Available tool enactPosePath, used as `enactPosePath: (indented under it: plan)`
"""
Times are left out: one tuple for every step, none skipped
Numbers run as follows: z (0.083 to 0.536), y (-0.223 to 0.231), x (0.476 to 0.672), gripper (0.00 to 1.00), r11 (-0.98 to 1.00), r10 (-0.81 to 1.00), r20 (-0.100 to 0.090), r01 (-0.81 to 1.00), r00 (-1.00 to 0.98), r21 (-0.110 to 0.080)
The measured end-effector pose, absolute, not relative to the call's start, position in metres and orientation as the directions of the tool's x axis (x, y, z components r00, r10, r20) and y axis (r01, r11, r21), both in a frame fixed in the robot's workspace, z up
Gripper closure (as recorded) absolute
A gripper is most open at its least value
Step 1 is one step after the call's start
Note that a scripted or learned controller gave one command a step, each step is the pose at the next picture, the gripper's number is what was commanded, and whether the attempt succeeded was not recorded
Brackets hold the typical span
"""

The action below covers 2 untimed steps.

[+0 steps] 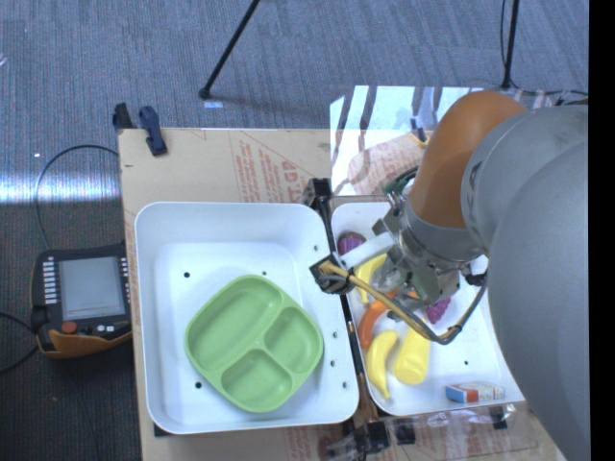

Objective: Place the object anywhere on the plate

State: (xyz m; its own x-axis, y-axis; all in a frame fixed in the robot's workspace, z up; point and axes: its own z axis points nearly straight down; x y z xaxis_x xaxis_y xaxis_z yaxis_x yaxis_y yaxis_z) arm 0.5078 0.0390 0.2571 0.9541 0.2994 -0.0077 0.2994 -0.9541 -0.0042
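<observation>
A light green plate with three compartments lies in the left white bin, nothing on it. The right bin holds several toy foods: a yellow banana, a yellow piece beside it, an orange carrot, another yellow item and purple pieces. My gripper hangs low over the middle of this bin, just above the carrot and yellow items. The grey wrist and cables hide much of it. I cannot tell whether it holds anything.
A small white and red box lies at the right bin's front. The bins' shared rim runs between gripper and plate. A teach pendant sits off the bench to the left, and clamps grip the board's far left corner.
</observation>
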Motion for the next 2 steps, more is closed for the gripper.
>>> enactPosePath:
  plan:
    - [0.182,0.101,0.479,1.0,-0.963,0.27,-0.016,0.27,0.963,-0.008]
    - [0.244,0.134,0.477,1.0,-0.981,0.195,-0.002,0.195,0.981,-0.004]
